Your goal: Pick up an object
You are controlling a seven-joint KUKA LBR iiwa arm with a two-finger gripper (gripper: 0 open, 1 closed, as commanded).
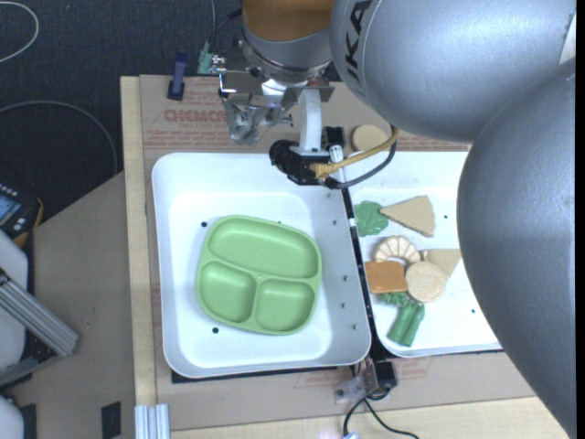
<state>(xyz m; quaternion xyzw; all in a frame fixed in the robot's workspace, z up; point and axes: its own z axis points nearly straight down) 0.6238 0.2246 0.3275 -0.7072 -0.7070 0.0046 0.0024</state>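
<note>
My gripper (249, 124) hangs over the cardboard just behind the far rim of the left bin (174, 245), with nothing visibly in it. A green divided plate (260, 274) lies in the middle of that bin. The right bin (448, 344) holds a cluster of toy foods: a tan wedge (411, 214), a green leaf (369, 218), a scalloped cookie (398, 248), an orange-brown square (387, 276), a round beige disc (426, 282) and a green pickle (407, 321). The arm's grey body hides the right part of that bin.
A tan round piece (370, 138) lies on the bench behind the right bin. A black fitting with a yellow cable (302, 165) hangs over the divide between the bins. A blue clip (177, 79) sits at the cardboard's far left corner.
</note>
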